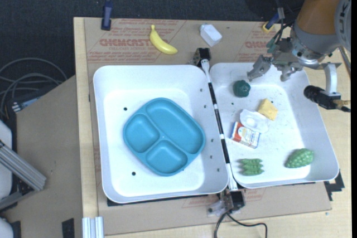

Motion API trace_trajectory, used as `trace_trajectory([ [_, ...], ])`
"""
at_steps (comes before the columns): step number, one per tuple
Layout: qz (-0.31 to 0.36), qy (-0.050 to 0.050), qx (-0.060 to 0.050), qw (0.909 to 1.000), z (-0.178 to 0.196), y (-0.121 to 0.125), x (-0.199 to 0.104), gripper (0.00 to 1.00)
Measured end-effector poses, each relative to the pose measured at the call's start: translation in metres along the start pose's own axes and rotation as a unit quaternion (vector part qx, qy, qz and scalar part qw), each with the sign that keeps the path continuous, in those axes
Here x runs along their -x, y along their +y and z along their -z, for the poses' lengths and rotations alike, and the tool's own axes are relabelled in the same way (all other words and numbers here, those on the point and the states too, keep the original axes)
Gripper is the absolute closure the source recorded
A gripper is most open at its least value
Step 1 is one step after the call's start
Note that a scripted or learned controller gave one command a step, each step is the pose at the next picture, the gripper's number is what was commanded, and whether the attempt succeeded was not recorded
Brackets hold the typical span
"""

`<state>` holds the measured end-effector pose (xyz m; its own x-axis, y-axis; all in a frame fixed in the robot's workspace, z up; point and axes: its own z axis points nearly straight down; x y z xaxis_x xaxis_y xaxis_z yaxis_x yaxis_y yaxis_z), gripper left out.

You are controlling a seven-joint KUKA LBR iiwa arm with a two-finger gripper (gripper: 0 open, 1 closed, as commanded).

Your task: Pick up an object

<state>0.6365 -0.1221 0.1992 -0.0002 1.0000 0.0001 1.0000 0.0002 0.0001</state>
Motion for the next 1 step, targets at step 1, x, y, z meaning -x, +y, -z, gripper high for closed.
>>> trace_trajectory([
  [1,0.0,0.001,-0.001,1.0,-0.1155,0.0294,-0.0297,0.0],
])
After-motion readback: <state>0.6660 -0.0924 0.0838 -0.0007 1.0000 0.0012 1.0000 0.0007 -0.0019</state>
